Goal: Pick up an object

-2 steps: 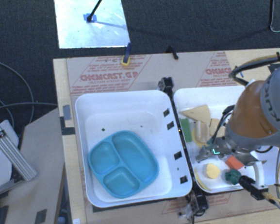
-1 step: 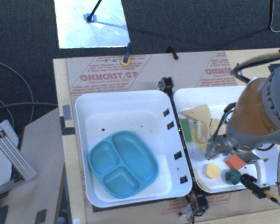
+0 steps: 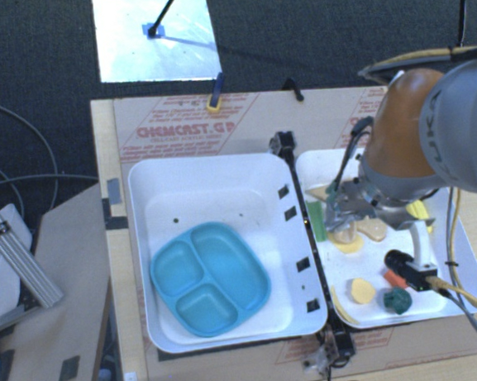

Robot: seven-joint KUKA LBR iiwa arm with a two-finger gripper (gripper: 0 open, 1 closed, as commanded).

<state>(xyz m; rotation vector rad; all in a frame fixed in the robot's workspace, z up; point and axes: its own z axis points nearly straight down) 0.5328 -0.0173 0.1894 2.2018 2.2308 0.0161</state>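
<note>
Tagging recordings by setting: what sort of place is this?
Probably a robotics lab bench for grasping trials. Two white bins sit on a cardboard-covered bench, one holding a blue divided tray, the other small toy-like items, with the grey-and-orange arm over them.

robotics lab — test bench (image 3: 182,120) | loose cables (image 3: 21,175) | aluminium framing (image 3: 16,255)

Taking the black divider (image 3: 306,238) between the two bins as landmark: left of it, the left bin (image 3: 212,175) holds a blue sectioned tray (image 3: 209,277) toward its near side, leaving bare white floor along the far wall and beside the divider. Right of it, the right bin (image 3: 471,285) is crowded: the arm (image 3: 420,132) hangs over its far half, and small items, among them a yellow round piece (image 3: 362,291), a dark green lump (image 3: 397,300) and an orange piece (image 3: 395,279), are scattered near its front, with only narrow gaps between them.
</note>
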